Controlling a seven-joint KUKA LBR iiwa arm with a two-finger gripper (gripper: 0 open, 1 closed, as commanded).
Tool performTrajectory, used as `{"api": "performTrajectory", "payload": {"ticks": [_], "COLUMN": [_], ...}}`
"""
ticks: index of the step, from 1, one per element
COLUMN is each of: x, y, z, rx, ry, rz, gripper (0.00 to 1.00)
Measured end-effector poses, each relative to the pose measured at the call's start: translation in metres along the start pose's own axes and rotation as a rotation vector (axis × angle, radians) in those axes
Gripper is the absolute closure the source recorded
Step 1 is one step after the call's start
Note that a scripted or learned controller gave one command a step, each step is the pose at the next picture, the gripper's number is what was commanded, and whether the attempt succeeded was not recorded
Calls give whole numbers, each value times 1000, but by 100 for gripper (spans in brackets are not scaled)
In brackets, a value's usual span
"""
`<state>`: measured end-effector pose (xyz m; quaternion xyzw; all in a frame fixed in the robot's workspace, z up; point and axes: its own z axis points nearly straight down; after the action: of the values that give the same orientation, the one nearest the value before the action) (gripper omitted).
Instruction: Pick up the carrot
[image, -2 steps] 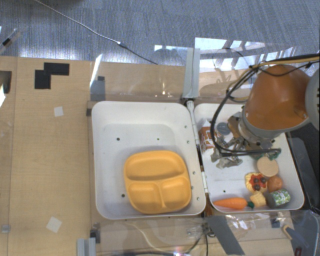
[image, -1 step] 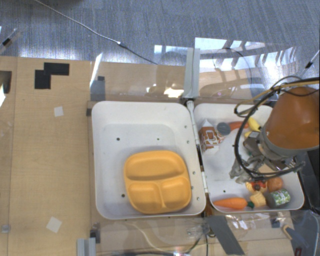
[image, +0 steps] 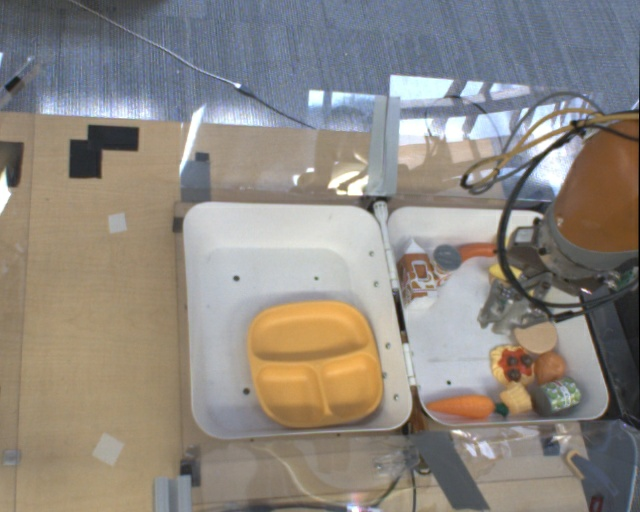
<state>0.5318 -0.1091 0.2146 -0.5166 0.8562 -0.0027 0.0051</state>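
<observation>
The carrot (image: 462, 407), orange with a small green tip on its right end, lies flat along the front wall of the right bin (image: 440, 340). My gripper (image: 505, 305) hangs over the middle right of that bin, beneath the orange band of the arm (image: 600, 200). It is well behind the carrot and a little to its right, apart from it. Nothing shows in the gripper.
Beside the carrot are a yellow cheese piece (image: 516, 400), a green can (image: 560, 395), a pizza slice (image: 512, 364) and a brown bun (image: 537, 338). A brown and white box (image: 420, 275) and an orange item (image: 478, 252) lie at the back. The left bin holds a yellow divided plate (image: 315, 360).
</observation>
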Motion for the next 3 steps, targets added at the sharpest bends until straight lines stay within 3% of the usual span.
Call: {"api": "performTrajectory", "payload": {"ticks": [1, 2, 3], "x": [31, -5, 27], "y": [32, 7, 13], "z": [-22, -40, 11], "rx": [-4, -3, -9], "ry": [1, -2, -3], "rz": [-435, -851, -1208], "gripper": [100, 100, 100]}}
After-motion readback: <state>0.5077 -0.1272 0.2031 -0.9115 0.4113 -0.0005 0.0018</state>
